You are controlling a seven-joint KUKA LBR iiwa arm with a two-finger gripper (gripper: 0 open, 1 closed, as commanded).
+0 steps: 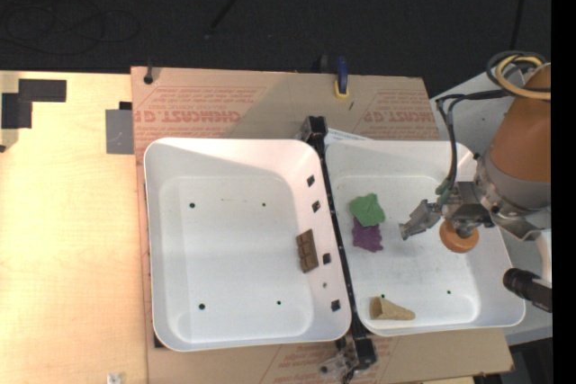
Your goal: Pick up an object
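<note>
The arm (522,139) reaches in from the right and holds its hand (416,223) low over the right bin (423,301), just right of the two objects grouped near that bin's left wall. A grey finger (419,218) points toward them, with an orange round part (459,236) just behind it on the wrist. Whether the hand is spread or closed I cannot tell from this angle, and nothing sits visibly between its tips.

The likeliest targets are the green object (367,209) and the purple object (366,236), which touch each other, green above purple in the view. Both lie on the bin floor, near the hand but apart from it. A tan wedge (392,310) rests well away near the bin's front edge, and a small brown block (306,250) lies in the left bin (180,193) against its right side (neither looks like the present aim).

By my reading the task is at the approach stage: the hand is positioned beside the pair, but no grasp is made and nothing is lifted. Closing on one object and raising it clear of the counter is left to do.
</note>
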